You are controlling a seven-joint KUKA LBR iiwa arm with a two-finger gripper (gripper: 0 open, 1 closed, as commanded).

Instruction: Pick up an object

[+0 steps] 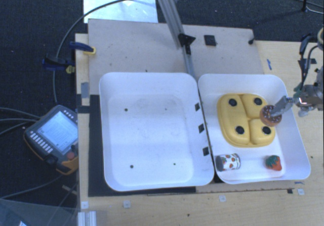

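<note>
A small brown ring-shaped piece, much like a toy donut point(270, 115), lay at the right edge of a yellow four-lobed tray point(246, 119) in the right bin point(291, 93), and it looked to be the object being gone after, since the gripper point(280, 106) sat right at its far-right side, touching or all but touching it. Whether the tool was apart, together or clamped on the donut could not be told; at this slant the tip was too small and blurred against the ring, so nothing showed a secure hold. The step in hand seemed to be the grasp itself, with the lift not yet made, the donut resting partly on the yellow tray's rim. Nearer in the same bin lay a small can point(228, 161) on its side toward the left, and a red strawberry-like toy point(274, 162) toward the right, both well apart from the gripper. The left bin point(147, 128) lay just beside the right one, their rims touching along the middle. The arm point(310, 96) reached in from the right, over the bench point(152, 42). By my judgement the next move called for a firm close around the ring and then a straight rise, slow enough that the piece would not catch on the tray's edge or slip sideways; a ring resting tilted on a rounded rim could easily roll off toward the bin wall
</note>
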